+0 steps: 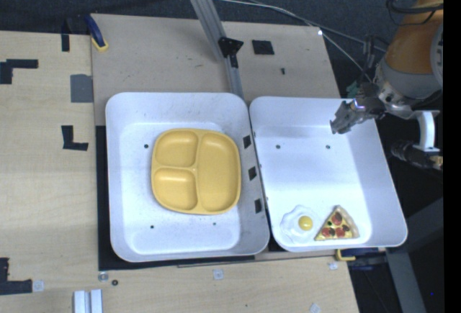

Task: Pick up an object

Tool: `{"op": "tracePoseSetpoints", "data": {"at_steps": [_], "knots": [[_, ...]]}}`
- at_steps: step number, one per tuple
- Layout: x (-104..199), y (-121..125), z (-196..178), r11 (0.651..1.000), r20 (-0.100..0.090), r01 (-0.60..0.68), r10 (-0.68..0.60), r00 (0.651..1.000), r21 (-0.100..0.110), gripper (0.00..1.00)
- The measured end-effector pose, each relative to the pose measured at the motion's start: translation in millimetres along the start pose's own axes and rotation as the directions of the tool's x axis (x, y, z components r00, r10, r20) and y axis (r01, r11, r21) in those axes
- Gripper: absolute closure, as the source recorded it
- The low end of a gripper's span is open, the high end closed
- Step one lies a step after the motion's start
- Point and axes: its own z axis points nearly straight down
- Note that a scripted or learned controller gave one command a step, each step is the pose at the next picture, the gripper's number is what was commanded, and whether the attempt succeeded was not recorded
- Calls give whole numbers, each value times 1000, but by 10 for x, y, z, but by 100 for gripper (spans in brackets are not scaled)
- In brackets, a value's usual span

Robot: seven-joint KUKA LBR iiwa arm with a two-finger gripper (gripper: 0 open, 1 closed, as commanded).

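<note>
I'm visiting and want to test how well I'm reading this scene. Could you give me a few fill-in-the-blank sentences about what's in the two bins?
1. The yellow divided plate lies in the ____ bin as the camera sees it.
2. The toy fried egg lies beside a toy slice of ____ in the other bin.
3. The plate has ____ compartments.
4. The gripper is above the right bin's ____ edge, away from the toys.

Missing words: left; pizza; three; far

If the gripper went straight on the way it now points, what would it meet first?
Probably the bare floor of the right bin; the gripper points down-left near its top edge, far from the fried egg and pizza slice. Depth unclear.
</note>
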Motion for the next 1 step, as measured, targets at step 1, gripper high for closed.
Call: {"op": "tracePoseSetpoints", "data": {"at_steps": [1], "knots": [[614, -161, 36, 1000, -1, 2, -2, 1000, 0, 100]]}}
